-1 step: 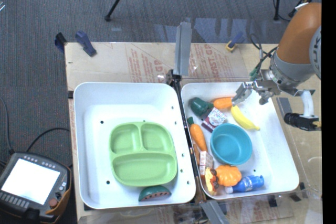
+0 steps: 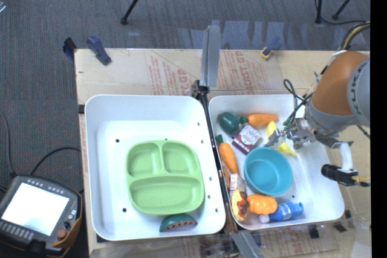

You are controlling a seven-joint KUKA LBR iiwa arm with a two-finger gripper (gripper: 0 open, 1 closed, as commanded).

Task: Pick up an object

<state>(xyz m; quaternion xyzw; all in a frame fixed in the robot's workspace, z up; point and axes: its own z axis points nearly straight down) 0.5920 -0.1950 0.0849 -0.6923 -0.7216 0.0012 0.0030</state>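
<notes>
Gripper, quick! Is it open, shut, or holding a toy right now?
The gripper: cannot be told. It sits low in the right bin, above the blue bowl, too small and cluttered to read.

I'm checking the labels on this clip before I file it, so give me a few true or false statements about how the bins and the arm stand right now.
1. The green divided plate lies in the left bin. True.
2. The blue bowl sits in the left bin. False: it is in the right bin, among the toys.
3. The gripper is over the right bin, just above the bowl's upper rim. True.
4. An orange carrot lies left of the bowl, near the divider between the bins. True.
5. The blue bottle rests on the green plate. False: it lies at the right bin's front edge, below the bowl.
</notes>
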